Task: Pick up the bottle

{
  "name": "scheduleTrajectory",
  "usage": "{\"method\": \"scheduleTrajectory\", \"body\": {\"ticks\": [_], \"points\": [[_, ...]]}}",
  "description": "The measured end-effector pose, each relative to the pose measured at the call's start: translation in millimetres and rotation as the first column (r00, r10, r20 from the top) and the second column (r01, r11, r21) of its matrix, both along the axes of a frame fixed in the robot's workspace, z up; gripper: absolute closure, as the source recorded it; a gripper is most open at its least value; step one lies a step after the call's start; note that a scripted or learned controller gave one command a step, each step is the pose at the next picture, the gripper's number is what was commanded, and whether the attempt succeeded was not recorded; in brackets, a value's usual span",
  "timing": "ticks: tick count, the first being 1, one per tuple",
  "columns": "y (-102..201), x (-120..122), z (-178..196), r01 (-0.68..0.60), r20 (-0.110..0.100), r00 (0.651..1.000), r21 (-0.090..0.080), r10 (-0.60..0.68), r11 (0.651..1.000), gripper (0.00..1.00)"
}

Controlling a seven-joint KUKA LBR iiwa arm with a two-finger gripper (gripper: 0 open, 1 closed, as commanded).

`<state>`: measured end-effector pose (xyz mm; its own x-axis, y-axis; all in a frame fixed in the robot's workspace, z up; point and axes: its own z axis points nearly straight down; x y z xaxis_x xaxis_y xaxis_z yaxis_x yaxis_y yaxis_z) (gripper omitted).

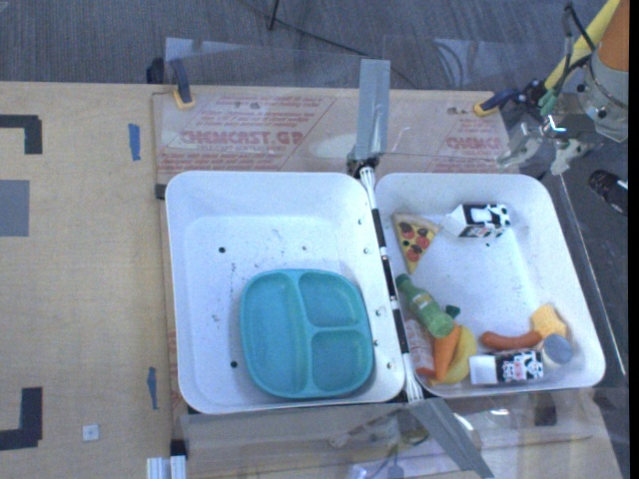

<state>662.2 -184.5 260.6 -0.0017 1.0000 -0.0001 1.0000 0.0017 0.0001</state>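
Camera view is showing the gripper (544, 136) hanging up at the far right corner, beyond the right bin (574, 267), and I cannot tell how it is set. It is sitting well apart from the green bottle (424, 308), which is lying tilted by the bin's left wall. Trouble is brewing there: the carrot (446, 350) and banana (460, 363) are crowding its lower end, so a grab could be slipping or snagging a neighbour. Pizza slice (413, 239), milk cartons (485, 219) and sausage (511, 339) are sharing that bin; the left bin (200, 218) is holding a teal divided tray (307, 333).
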Motion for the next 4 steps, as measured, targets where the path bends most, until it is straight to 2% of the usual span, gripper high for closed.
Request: {"method": "scheduleTrajectory", "body": {"ticks": [1, 2, 3, 4], "points": [[60, -22, -131, -0.212, 0.006, 0.977, -0.003, 0.212, 0.977, 0.00], [84, -73, -131, -0.589, 0.001, 0.808, 0.001, 0.589, 0.808, 0.00], [59, -146, -171, -0.439, 0.009, 0.899, -0.010, 0.439, 0.899, 0.00], [69, -161, -171, -0.049, 0.014, 0.999, -0.005, 0.049, 0.999, 0.00]]}}
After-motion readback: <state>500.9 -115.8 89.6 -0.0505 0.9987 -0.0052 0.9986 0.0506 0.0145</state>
